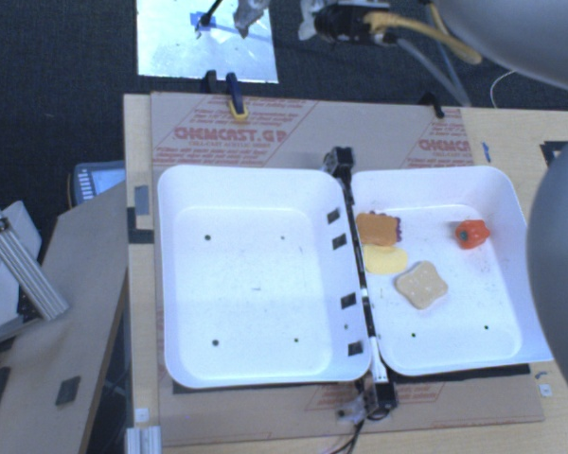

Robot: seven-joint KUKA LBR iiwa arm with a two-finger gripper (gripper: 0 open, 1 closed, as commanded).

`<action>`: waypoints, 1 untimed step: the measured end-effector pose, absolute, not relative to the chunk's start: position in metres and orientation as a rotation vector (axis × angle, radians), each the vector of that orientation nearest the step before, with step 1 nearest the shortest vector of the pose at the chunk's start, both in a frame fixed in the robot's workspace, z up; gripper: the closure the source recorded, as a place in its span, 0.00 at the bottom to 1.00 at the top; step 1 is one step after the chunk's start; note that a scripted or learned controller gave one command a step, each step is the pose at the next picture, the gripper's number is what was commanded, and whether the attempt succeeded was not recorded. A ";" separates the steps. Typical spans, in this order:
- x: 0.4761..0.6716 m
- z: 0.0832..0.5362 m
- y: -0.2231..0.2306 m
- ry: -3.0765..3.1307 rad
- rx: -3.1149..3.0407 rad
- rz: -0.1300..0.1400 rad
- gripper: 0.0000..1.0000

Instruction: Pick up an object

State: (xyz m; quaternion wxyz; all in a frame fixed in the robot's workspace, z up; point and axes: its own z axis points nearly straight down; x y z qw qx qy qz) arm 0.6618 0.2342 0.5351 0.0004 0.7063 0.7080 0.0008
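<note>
- The gripper [276, 8] hangs high at the twelve o'clock edge of the view, above the bench and well apart from both bins; two pale prongs show there, but whether they are spread or closed I cannot tell from this angle
- Nothing is visible between them, so no object is held
- The right bin [506, 192] holds all the candidates: a toast slice [421, 285] near its centre, a yellow slice [385, 260] just beside it at about ten o'clock, an orange block [378, 229] with a purple edge at eleven o'clock, close to the dividing wall, and a small red pepper [471, 234] at about one o'clock, apart from the rest
- The left bin [170, 282] has bare floor
- The task has hardly begun; the arm must travel down towards six o'clock and settle on one item
- Risk: the yellow slice lies flat and thin, so closing on it would likely scrape the floor and come up with nothing
- Risk: the orange block, yellow slice and toast sit close together, so a descent on one may nudge or clip a neighbour
- Risk: the orange block is near the wall between the bins, which could foul one side of the grasp
- Risk: the pepper looks rounded and may squirt out sideways, though it is the most isolated target
</note>
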 end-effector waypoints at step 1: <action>0.662 0.547 0.235 2.226 2.213 0.007 1.00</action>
